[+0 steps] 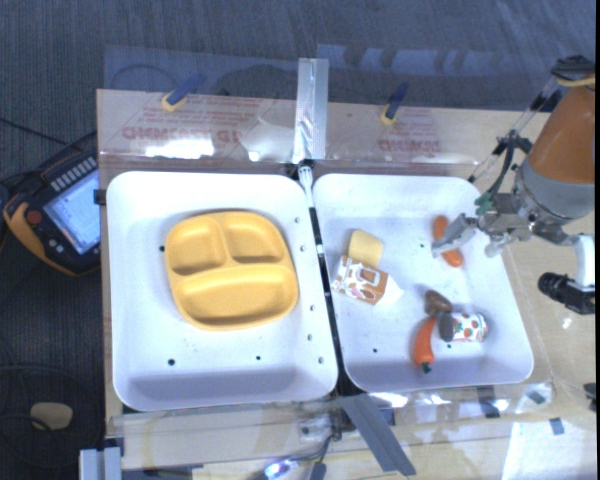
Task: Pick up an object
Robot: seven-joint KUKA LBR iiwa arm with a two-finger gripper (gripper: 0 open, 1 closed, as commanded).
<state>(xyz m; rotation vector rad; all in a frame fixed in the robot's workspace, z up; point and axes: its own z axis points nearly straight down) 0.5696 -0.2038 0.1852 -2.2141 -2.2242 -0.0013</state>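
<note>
Bench: two white bins, carpet beyond.
Gripper: centre right, I see fingers apart, nothing between, perhaps touching orange piece.
Progress: pick not yet made.

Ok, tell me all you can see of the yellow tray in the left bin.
The yellow tray is a rounded, glossy plate that looks like plastic, split into three compartments: two small ones at the far side and one wide one nearer the camera. It lies flat, right side up, about mid-floor of the left bin, slightly turned. Nothing sits in it and nothing touches it but the bin floor.
</note>
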